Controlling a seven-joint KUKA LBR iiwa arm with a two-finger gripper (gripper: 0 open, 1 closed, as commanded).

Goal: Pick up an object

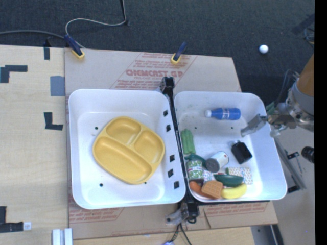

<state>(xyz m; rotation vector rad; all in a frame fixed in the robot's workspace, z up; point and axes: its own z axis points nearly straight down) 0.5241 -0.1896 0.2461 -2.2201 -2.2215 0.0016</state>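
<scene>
gripper [261, 122] over right bin [273, 157] rim, fingers spread, nothing held; blue bottle [224, 114] just left; black block [241, 151] below it

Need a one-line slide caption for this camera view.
Gripper poised over right bin holding blue bottle and toys; yellow tray in left bin.

Blue bottle [224, 114] on side, far part of right bin [270, 152]. Black block [241, 151] mid-right. Toy food heap [217, 180] at near edge.

Arm [306, 93] cut off at right edge.
</scene>
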